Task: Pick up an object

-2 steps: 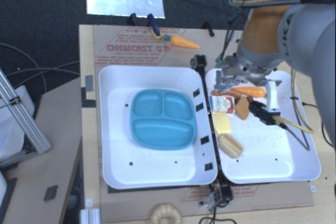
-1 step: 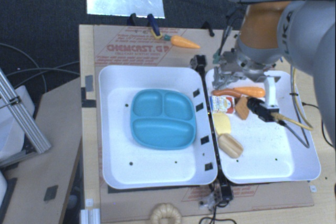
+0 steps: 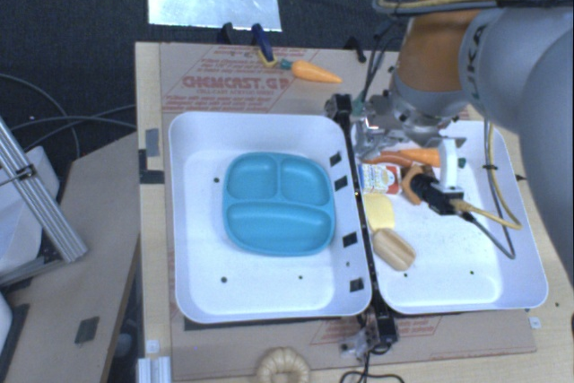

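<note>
Carrot [image 3: 414, 156]: orange, lying flat, right bin, top.
Carton [image 3: 380, 178]: red-white, just below.
Yellow block [image 3: 379, 212]: flat.
Bread roll [image 3: 394, 248]: tan, lowest.

Bins [image 3: 269, 305] white; divided plate [image 3: 278, 202] sky blue; toy carrot [image 3: 314, 72] orange, green tip; cheese block [image 3: 379, 212] pale yellow; bread roll [image 3: 394, 248] tan; arm [image 3: 520, 67] grey, orange band [image 3: 446, 13]; surface [image 3: 233, 81] brown, red lettering

Blue divided plate [image 3: 276, 203] in left bin [image 3: 193, 193], tool [image 3: 369, 139] over right bin [image 3: 484, 269]
</note>
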### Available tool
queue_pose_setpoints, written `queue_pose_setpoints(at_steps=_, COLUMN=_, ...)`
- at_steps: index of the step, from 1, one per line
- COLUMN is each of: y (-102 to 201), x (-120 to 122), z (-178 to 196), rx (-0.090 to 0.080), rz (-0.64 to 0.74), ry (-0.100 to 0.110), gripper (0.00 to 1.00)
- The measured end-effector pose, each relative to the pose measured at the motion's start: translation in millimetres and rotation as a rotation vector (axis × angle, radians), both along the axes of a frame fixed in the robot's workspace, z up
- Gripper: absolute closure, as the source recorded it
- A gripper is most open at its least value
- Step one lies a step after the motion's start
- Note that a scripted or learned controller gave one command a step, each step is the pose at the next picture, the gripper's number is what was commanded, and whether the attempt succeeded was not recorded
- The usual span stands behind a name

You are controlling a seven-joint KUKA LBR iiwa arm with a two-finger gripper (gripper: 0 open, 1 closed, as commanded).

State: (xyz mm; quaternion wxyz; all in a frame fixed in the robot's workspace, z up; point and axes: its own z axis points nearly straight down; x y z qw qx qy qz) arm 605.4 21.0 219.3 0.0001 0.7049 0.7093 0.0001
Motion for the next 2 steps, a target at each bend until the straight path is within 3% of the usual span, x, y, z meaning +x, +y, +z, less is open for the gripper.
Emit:
queue_pose_setpoints(at_steps=1, y=-12.6, x=7.9, z=9.5, rx=0.001, rz=-0.005, ry=-0.002, gripper=1.00)
queue_pose_setpoints(at_steps=2, y=-5.6, x=7.9, z=8.7, rx=0.000, rz=-0.002, ry=-0.002, gripper=1.00)
